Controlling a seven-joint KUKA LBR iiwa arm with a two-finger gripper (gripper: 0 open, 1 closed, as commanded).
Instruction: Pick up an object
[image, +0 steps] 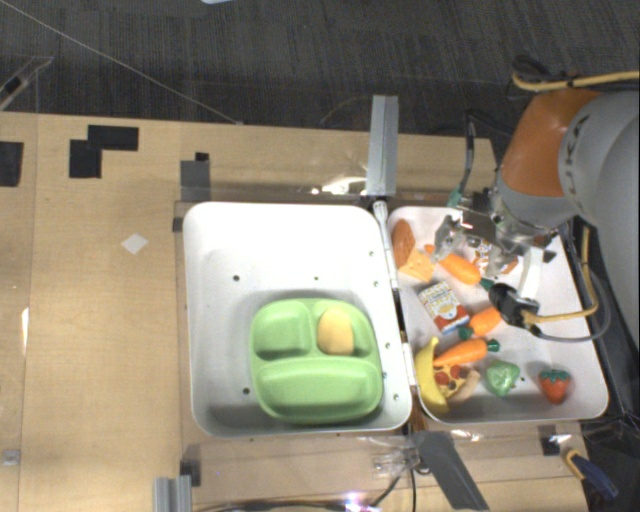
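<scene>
Inspector: Where are the objects?

Recorder: The toy food lies in the right bin (590, 400): a carrot (462, 352), a banana (428, 375), a strawberry (555, 384), a green piece (502, 378), a small carton (443, 304).

Inspector: The claw?

Recorder: The claw (468, 250) sits low over that bin's far end, above an orange piece (461, 269). Whether it is open or closed cannot be told.

Inspector: Surroundings?

Recorder: The left bin (230, 260) holds a green divided tray (310, 385) with a yellow lemon-like fruit (336, 330) in one compartment. Both bins rest on the table (90, 330).

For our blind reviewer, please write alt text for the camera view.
The gripper hangs over toy food in the right bin, by an orange piece. The left bin holds a green tray with a yellow fruit.
</scene>
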